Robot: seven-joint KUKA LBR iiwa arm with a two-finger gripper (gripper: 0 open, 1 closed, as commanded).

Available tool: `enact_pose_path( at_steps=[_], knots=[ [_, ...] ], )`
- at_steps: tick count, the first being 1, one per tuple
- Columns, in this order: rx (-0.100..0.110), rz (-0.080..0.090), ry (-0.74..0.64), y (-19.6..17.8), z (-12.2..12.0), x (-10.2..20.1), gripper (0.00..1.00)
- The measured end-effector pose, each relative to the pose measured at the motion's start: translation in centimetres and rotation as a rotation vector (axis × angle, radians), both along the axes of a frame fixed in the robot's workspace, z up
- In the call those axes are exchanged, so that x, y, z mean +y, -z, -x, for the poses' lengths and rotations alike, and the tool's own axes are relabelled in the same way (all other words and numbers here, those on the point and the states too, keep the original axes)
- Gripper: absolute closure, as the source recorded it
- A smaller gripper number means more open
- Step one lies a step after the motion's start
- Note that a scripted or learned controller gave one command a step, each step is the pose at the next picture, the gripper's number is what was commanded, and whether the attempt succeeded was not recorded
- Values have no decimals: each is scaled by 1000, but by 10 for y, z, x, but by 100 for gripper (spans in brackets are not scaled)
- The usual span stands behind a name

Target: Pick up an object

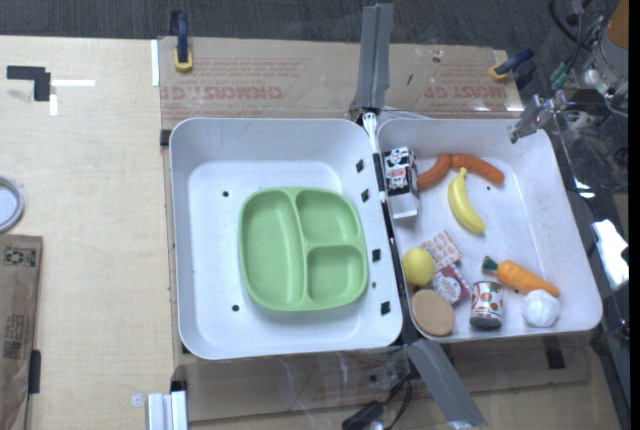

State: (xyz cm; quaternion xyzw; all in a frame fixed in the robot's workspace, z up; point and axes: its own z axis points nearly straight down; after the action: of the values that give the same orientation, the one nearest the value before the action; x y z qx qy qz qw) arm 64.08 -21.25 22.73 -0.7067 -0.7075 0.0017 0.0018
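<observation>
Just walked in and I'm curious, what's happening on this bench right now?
Nothing is being handled yet. The left bin holds a green divided plate. The right bin holds toy food: a banana, a sausage, a carrot, a lemon, a small can and a milk carton, all lying untouched.

A green divided plate (303,248) sits in the left bin (190,218); a banana (464,202), carrot (525,276) and can (486,304) lie in the right bin (570,218).
</observation>
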Motion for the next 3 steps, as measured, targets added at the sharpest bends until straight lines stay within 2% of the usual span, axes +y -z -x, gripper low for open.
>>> enact_pose_path(
  at_steps=[1,2,3],
  knots=[
    [0,-1,-32,127,-2,73,0],
    [2,0,-33,120,-2,73,100],
    [2,-1,-34,120,-2,73,0]
  ],
)
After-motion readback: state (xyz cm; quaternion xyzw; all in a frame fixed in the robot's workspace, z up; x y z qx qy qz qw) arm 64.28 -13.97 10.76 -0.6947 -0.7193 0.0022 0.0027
